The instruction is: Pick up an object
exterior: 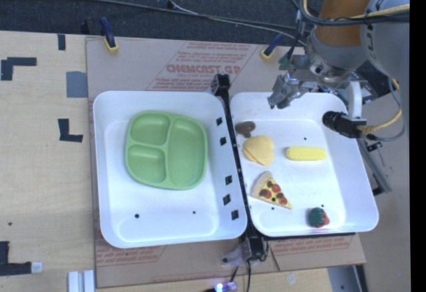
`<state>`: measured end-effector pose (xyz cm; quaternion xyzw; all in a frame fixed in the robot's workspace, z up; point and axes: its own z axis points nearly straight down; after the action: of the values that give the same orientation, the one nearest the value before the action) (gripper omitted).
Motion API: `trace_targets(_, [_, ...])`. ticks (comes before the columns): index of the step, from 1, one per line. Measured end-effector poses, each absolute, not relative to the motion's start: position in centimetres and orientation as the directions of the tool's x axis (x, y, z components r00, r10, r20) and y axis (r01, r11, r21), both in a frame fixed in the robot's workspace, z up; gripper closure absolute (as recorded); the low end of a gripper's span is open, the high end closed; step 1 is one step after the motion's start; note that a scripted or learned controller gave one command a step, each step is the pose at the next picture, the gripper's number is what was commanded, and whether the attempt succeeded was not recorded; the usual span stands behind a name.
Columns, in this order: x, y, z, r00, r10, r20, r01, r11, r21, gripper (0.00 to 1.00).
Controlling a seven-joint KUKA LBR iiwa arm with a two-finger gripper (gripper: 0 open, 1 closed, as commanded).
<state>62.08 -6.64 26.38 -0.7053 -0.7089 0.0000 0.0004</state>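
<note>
With nothing held between its narrowly parted fingers, the gripper [285, 96] is poised over the right bin [346, 214] at its far edge, so a descent toward the yellow corn [305, 153] nearer mid-bin is judged needed.

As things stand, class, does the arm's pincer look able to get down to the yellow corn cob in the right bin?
Probably yes. The pincer hangs over the right bin's far edge, and the yellow corn cob lies by itself on bare white floor, apart from the taco shell and pizza slice, with nothing over it.
</note>
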Motion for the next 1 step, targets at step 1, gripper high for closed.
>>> trace_targets(1, [61.83, -1.74, 25.09, -0.005, 1.000, 0.000, 1.000, 0.005, -0.002, 1.00])
